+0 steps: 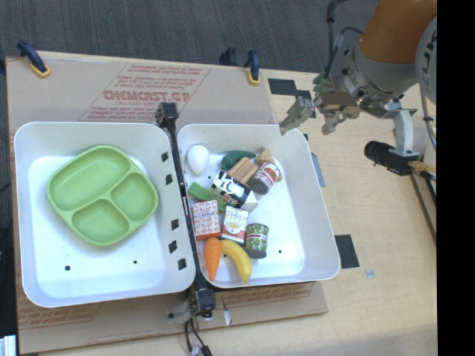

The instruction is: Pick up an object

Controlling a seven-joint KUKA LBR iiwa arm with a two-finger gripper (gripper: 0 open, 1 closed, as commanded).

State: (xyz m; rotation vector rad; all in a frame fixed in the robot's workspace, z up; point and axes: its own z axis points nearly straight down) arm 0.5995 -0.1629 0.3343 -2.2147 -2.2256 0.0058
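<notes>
The gripper (pixel 314 117) hangs at about two o'clock in the camera view, above the counter (pixel 371 213) just past the upper right corner of the right bin (pixel 315 221). Its two fingers (pixel 295 116) are spread apart, with nothing between them. The arm (pixel 393 28) comes in from the upper right, its orange band above the grey wrist.

The things to pick lie in the right bin, gathered toward its left half. A white egg (pixel 197 157) sits at eleven o'clock in the bin, near the divider. A dark green item (pixel 236 157) lies at twelve o'clock, with a wooden block (pixel 243 169) and a small can (pixel 265 176) just to its right. A black-and-white toy (pixel 231 189) sits near the middle. Below it are two small cartons (pixel 205 218), side by side. A green can (pixel 257 240) stands at five o'clock of the pile. A carrot (pixel 213 257) and a banana (pixel 239 260) lie at six o'clock, touching each other.

The left bin (pixel 30 273) holds a green divided plate (pixel 103 194), set toward its upper left.
</notes>
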